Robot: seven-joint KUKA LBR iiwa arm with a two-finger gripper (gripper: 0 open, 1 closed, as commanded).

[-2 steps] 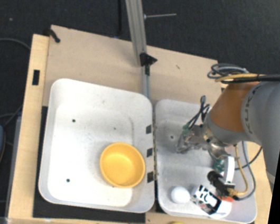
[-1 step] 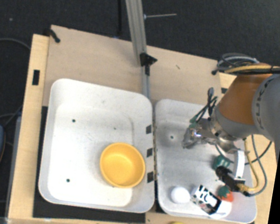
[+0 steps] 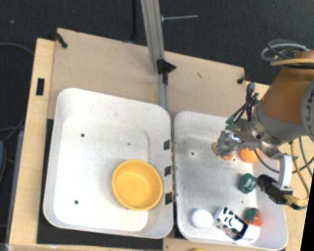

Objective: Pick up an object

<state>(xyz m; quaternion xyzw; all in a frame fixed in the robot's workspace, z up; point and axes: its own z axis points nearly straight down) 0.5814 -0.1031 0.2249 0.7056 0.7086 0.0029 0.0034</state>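
Orange ball [image 3: 249, 155] sits in the right bin [image 3: 204, 130], just beside my gripper [image 3: 225, 149] on its far-right side. Honestly can't tell my grip state (too blurry). I'd shift over the ball, centre carefully, then drop straight down so it doesn't roll.

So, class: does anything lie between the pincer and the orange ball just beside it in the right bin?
Nothing visible does. The pincer hangs right next to the orange ball; the green object lies nearer the camera, off that line.
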